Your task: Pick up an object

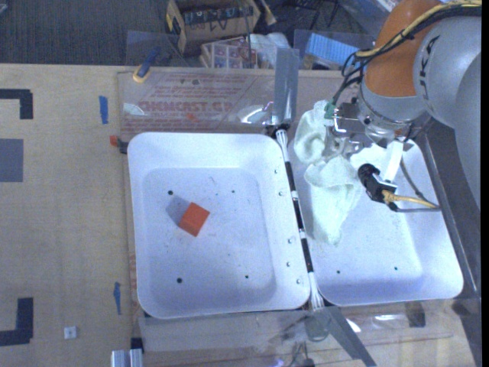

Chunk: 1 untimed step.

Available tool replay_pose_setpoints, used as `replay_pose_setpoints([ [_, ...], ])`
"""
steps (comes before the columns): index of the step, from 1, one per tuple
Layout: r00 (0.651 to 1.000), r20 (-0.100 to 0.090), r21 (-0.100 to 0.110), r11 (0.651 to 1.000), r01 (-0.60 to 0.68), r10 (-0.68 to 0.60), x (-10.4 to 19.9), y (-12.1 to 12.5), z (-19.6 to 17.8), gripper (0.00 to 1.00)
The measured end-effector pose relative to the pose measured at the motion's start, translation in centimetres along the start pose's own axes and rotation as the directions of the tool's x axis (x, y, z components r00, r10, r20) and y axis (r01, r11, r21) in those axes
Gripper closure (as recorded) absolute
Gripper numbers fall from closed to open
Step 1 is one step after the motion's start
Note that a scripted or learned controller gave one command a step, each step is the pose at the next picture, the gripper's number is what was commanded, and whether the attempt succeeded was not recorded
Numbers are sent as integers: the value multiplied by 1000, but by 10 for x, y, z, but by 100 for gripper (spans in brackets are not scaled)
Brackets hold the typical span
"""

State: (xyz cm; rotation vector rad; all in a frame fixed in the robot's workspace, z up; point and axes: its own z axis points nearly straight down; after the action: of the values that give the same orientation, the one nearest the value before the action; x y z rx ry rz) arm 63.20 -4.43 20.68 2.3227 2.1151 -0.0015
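Observation:
A crumpled white cloth (330, 197) hangs over the left part of the right bin (405, 277). Its upper folds are bunched up at my gripper (341, 145), which is shut on the cloth just below the orange wrist band. The cloth's lower end trails down toward the bin floor near the divider. In the left bin (153, 151) an orange block (195, 219) lies left of centre, with a small grey piece (177, 207) touching its upper left side.
A clear plastic sheet (199, 105) lies behind the left bin. Cardboard boxes and clutter (214, 14) sit beyond the bench's far edge. A black cable end with a yellow lead (378, 186) hangs from the wrist over the right bin.

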Motion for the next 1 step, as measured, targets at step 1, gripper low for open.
replay_pose_setpoints([
  [1,978,-1,2,978,208,-208,24,-40,-26,100],
])
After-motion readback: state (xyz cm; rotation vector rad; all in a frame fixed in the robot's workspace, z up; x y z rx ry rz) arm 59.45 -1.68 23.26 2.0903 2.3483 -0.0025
